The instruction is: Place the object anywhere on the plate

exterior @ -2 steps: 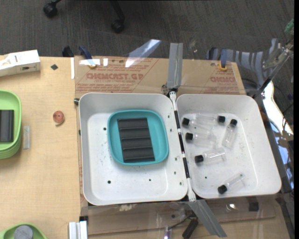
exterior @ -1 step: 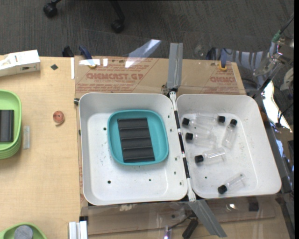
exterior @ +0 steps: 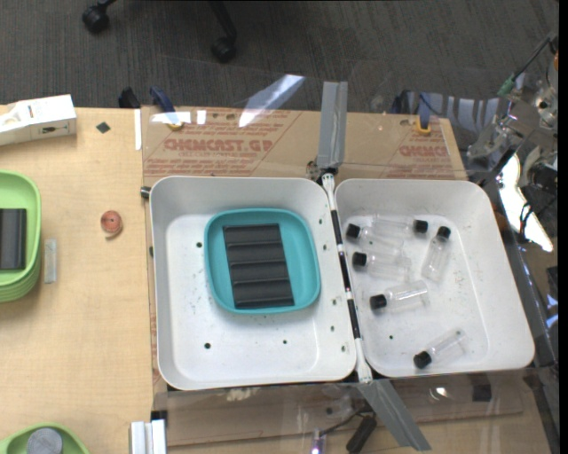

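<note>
Pincer state can't tell; clear capped vials point(exterior: 400, 297) lie loose in the bin point(exterior: 497, 355) on the arm's side, teal plate point(exterior: 306, 266) in the far bin point(exterior: 177, 337), so a slick round vial could likely roll or slip from a grasp.

A laboratory workbench: clear black-capped vials point(exterior: 401, 297) in a white bin point(exterior: 506, 266), wooden bench point(exterior: 80, 355), chair castors point(exterior: 96, 15) beyond.

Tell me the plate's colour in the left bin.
Teal plate, seen in the camera view.
</note>
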Available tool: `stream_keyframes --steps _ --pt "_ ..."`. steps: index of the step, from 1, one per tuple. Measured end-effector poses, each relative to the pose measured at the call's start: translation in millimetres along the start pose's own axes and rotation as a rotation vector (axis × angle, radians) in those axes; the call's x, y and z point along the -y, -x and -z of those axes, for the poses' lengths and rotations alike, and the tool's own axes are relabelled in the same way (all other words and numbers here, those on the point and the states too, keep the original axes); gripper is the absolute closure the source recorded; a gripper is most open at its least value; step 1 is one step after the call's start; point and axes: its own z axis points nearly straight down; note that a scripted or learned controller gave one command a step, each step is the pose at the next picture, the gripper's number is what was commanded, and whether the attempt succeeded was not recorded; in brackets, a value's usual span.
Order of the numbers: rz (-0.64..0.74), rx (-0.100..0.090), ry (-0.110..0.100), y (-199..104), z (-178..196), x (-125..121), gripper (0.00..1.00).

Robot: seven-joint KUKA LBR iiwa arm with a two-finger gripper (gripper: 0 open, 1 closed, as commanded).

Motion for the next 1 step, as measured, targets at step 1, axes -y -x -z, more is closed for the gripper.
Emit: stream_keyframes --steps 1 --pt "-0.028 -0.001 0.003 2.6 112.7 -4.3 0.00"
